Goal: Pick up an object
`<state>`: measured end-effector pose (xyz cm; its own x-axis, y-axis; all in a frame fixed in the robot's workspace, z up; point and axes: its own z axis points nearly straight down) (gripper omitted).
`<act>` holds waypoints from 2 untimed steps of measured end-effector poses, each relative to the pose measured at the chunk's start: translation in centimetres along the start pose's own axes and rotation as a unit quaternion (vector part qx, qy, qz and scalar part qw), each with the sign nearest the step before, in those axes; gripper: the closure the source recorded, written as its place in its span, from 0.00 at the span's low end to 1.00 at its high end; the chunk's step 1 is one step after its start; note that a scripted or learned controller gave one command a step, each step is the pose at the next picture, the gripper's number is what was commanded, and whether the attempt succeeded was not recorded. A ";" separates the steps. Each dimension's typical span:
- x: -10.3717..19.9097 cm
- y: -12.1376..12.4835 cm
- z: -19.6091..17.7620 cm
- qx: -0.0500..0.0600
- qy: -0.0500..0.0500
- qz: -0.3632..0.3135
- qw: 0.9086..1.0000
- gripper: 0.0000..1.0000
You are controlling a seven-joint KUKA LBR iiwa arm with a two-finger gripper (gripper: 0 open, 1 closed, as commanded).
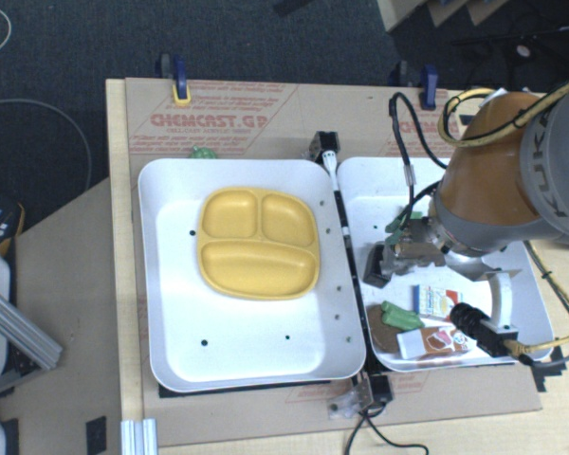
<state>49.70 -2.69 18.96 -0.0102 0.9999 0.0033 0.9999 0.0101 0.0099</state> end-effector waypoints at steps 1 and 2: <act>6.4 -1.7 -4.3 0.002 0.000 0.001 1.000 1.00; 9.7 -1.4 -14.2 -0.001 0.000 0.002 1.000 1.00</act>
